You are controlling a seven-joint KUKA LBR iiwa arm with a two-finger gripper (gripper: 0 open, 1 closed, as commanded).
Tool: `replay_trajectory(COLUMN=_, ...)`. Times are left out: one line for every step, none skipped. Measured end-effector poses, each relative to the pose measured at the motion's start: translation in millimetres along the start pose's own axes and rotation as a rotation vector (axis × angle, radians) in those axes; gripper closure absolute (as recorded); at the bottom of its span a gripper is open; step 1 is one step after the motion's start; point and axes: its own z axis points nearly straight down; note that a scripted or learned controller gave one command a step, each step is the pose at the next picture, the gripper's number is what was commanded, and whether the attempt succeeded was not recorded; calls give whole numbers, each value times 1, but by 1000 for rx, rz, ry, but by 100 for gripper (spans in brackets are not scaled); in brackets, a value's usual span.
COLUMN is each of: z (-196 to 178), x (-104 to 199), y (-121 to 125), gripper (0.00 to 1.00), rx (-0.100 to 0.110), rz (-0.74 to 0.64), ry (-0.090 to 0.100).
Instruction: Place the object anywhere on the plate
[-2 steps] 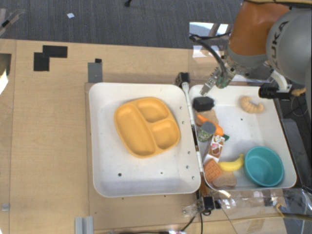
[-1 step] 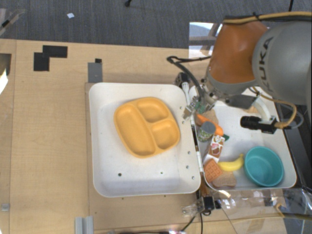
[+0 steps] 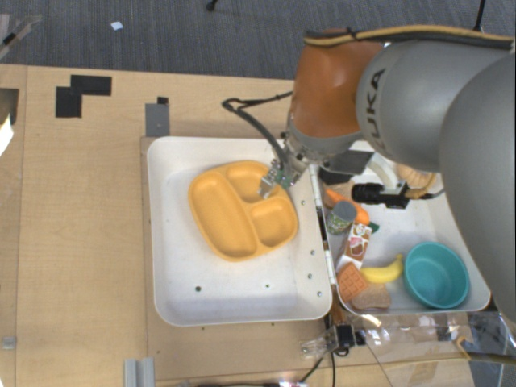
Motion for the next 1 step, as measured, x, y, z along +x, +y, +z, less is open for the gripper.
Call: replay_trajectory(z=-1, x=-1, y=-1, gripper=0, rx=0, rz=3, ry=-2)
